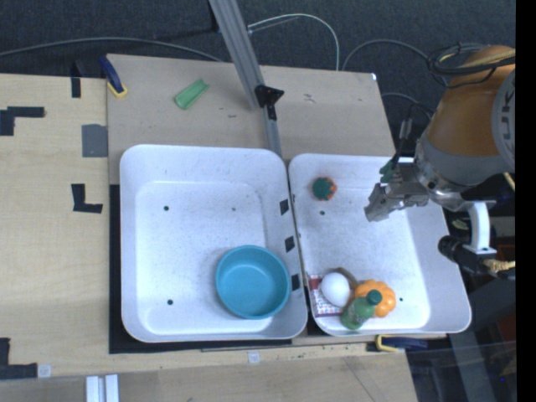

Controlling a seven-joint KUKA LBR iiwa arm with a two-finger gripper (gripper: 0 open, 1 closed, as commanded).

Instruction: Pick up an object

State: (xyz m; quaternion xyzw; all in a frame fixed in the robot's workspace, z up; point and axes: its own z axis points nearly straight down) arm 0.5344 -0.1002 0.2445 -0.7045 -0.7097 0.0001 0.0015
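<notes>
Pincer (378, 208) poised over right bin (419, 249), apparently ready to descend; jaw state impossible to tell. Small green-and-red ball (323, 188) just left, white egg (336, 289) near front corner.

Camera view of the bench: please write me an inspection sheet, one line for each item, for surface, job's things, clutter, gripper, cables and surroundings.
Surface: wooden bench bearing a left bin and a right bin, side by side.
Job's things: blue bowl in the left bin's near part; in the right bin a small green-and-red ball at the far end, and a white egg, an orange fruit and a green item clustered at the near edge.
Clutter: green block on the bench behind the bins.
Gripper: gripper above the right bin, holding nothing.
Cables: thin cables behind the bench.
Surroundings: slanted metal pole; dark floor.
</notes>
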